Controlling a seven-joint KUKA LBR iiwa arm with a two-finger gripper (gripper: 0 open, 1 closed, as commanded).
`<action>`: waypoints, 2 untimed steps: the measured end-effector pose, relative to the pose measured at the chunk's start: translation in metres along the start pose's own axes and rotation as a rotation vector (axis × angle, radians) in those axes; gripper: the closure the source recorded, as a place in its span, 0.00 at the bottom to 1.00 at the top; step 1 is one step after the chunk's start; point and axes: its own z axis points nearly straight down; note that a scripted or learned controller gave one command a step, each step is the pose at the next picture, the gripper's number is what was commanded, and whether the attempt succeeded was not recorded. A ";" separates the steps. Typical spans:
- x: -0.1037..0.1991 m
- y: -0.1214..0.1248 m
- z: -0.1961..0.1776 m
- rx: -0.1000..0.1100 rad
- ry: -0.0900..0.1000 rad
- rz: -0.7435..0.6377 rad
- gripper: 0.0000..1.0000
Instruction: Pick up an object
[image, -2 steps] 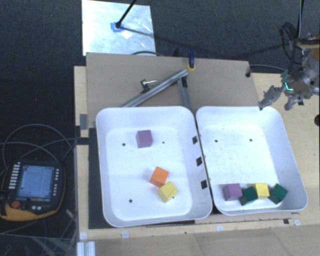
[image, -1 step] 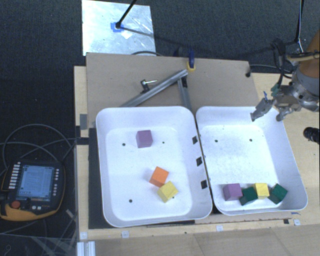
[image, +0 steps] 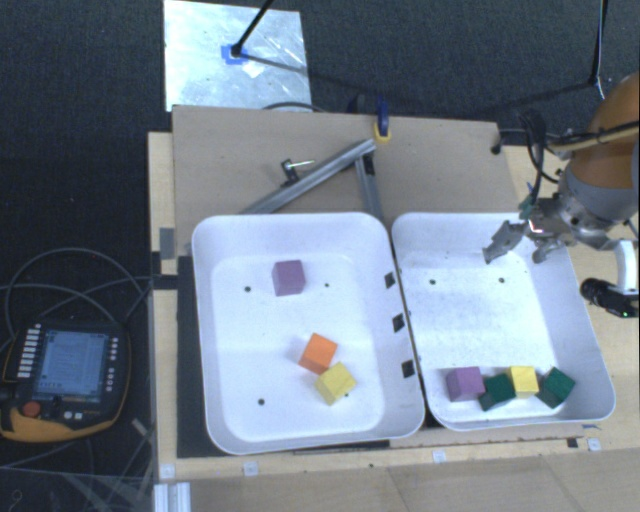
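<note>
The pincer (image: 525, 243) hung above the far right corner of the right bin (image: 600, 360), its two fingers spread apart with nothing between them. One finger (image: 498, 245) slanted out toward the bin's middle, the other sat closer to the wrist.

Within that right bin, the candidates lay well away from the pincer, in a row along the near wall: a purple block (image: 464, 382), a dark green block (image: 497, 391) touching it, a yellow block (image: 524, 379) beside that, and a second green block (image: 556, 385) at the row's outer end. Beyond the right bin's inner wall, the left bin (image: 215, 300) held a purple cube (image: 288, 277), an orange cube (image: 318, 352) and a yellow cube (image: 335, 382), the last two touching.

To do this step well, I judged the arm should choose a piece with free sides. The row is crowded and hugs the wall, so the purple block at its open end looked the easiest there; the fingers would need to straddle its free faces and descend squarely before closing.

The arm (image: 610, 165) came in over the right bin's far right corner, wrist bent downward, with the orange band above it and the pincer tilted toward the bin floor.
</note>
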 end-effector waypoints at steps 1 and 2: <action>-0.006 -0.004 0.060 0.000 0.000 0.001 0.00; -0.006 -0.002 0.045 -0.008 -0.002 -0.002 1.00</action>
